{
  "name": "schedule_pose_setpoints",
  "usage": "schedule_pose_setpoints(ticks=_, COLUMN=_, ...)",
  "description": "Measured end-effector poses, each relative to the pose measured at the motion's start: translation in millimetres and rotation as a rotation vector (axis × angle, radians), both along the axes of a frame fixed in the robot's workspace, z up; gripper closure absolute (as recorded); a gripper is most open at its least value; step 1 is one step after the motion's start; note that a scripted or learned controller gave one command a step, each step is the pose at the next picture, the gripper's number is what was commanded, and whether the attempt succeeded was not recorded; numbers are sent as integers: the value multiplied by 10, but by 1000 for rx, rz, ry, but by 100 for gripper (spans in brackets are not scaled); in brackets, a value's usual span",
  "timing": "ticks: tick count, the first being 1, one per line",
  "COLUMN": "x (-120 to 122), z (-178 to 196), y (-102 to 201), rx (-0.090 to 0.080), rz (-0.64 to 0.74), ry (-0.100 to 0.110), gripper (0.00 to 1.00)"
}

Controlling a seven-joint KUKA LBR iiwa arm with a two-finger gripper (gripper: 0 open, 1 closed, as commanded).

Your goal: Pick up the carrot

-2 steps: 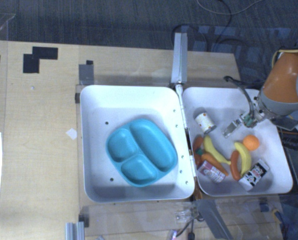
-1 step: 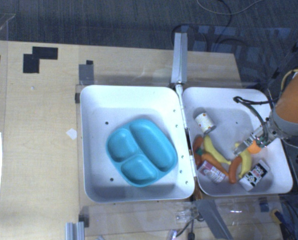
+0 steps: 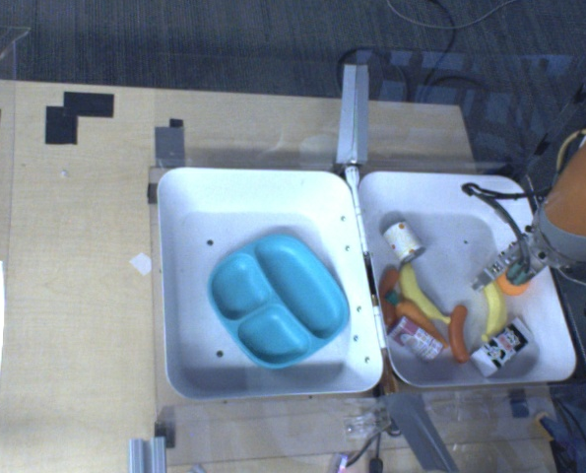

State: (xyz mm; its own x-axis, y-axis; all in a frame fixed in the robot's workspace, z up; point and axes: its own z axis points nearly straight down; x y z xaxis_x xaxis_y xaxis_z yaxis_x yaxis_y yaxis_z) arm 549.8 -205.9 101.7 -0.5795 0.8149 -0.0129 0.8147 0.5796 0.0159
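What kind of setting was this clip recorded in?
Probably a robotics lab bench: two shallow white bins mounted side by side on a wooden benchtop, toy food beside a blue divided plastic plate, loose cables on grey carpet.

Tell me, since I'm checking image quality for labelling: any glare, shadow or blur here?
Camera view: lighting is soft and even; faint shadow under the blue plate in the left bin; slight glare streak at the bench's left edge; the hand and small items in the right bin look slightly soft.

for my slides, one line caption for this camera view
Gripper over orange carrot in right bin; blue plate in left bin.
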Motion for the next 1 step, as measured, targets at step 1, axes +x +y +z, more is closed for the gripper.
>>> schedule_pose_setpoints(ticks=1, x=-170, z=1348, y=-5, rx=-1, rz=-50, ry=11, gripper=100)
